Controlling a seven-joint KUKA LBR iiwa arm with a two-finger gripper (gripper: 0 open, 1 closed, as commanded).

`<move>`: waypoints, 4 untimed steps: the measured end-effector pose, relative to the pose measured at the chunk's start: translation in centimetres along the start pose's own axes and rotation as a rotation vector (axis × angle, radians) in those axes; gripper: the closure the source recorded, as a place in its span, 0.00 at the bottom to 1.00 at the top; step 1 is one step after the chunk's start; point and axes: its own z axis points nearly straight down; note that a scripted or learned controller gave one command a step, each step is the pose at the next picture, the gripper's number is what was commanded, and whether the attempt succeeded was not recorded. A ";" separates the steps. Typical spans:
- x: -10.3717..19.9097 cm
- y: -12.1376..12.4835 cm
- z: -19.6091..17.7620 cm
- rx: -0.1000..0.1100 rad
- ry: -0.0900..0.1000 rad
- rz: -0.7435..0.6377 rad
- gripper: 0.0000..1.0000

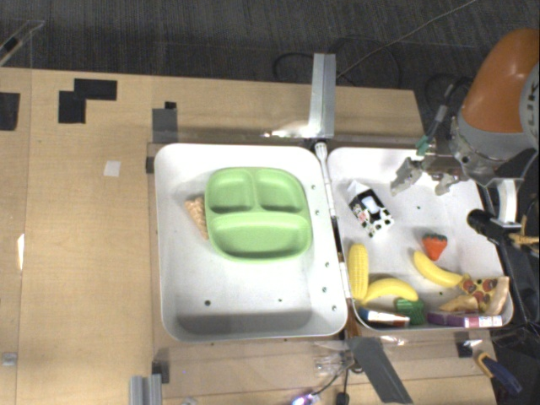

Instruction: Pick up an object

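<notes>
My gripper (424, 179) hangs over the far part of the right bin (396, 165), open, with nothing between its fingers. A black-and-white toy (369, 209) lies just to its lower left, apart from it. Further toward the front lie a red strawberry-like piece (434, 247), a corn cob (359, 269), two bananas (391, 290) (436, 270), a pizza slice (482, 292), a purple item (467, 319) and a red-and-green item (396, 314).
The left bin (181, 294) holds a green divided plate (256, 212) with a tan waffle-like piece (197, 215) at its left edge. A metal post (323, 99) stands behind the wall between the bins. Cables and arm parts crowd the right side.
</notes>
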 end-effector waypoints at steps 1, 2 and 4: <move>2.2 1.9 8.3 -0.043 -0.007 -0.117 0.00; 2.9 0.8 9.1 -0.063 -0.009 -0.153 0.00; 2.6 -1.6 10.0 -0.017 -0.001 -0.151 1.00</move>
